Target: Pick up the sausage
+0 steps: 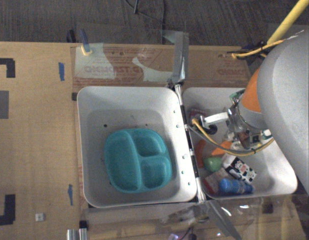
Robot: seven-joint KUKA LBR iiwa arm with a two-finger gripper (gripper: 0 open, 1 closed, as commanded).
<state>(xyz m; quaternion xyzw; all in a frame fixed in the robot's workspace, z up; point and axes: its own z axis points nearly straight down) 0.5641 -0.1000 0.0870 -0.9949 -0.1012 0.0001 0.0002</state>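
White plastic makes up the two shallow bins before us: the left bin [89, 109] bears a teal divided plate [138, 159], and the right bin [282, 176] holds a small heap of toys under our grey arm [287, 94], which reaches in from the right with its orange band above the wrist. Our gripper [238, 136] hangs low over the middle of that heap, wrapped in cables, and we cannot tell how it is set or whether it has anything. Beneath and beside it we make out a blue bottle-like piece [234, 186], a black-and-white patterned piece [241, 169], a green lump [213, 163], an orange sliver [222, 147], and a reddish strip [200, 152] lying against the bin's left wall. We judge that strip the likeliest sausage, though it is small and partly hidden. To do this well, we should shift left toward the wall, line up across the strip's narrow width, and come down without snagging the green lump.
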